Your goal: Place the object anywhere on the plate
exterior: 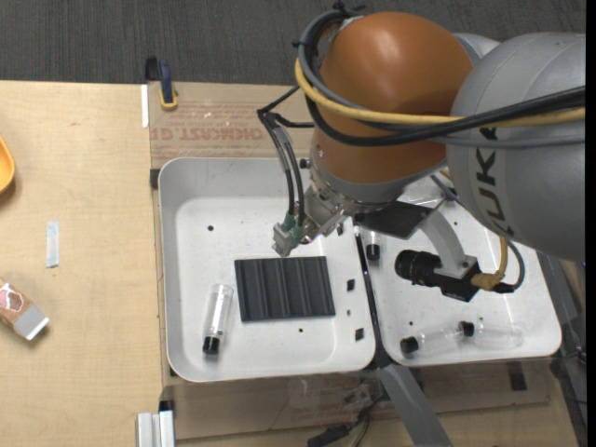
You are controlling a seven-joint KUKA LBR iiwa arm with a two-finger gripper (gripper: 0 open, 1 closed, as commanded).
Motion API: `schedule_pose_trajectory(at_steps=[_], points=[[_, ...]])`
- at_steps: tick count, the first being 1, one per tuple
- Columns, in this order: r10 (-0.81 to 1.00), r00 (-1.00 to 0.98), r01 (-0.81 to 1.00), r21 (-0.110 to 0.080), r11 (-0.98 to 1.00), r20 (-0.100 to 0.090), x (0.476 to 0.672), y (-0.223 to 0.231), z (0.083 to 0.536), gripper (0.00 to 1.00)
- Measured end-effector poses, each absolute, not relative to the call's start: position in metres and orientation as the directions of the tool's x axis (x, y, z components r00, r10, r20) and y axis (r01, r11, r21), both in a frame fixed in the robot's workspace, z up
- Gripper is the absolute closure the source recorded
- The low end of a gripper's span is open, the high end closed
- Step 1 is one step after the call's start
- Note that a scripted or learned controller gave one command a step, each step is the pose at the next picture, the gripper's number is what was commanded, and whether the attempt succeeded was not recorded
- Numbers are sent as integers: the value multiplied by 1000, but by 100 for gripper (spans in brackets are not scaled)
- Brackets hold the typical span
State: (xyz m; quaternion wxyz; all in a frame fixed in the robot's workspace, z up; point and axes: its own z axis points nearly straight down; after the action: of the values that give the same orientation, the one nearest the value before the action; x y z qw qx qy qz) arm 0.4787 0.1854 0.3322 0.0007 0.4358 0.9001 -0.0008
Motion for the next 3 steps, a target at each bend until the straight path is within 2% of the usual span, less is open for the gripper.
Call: schedule_pose_trajectory(at_steps=[1,2,3], points=[[843,-537,843,-4,537,-1,478,205,273,100],[825,-565,825,-4,565,-1,513,205,257,100],[799,-602,799,-4,602,0,478,219,244,100]])
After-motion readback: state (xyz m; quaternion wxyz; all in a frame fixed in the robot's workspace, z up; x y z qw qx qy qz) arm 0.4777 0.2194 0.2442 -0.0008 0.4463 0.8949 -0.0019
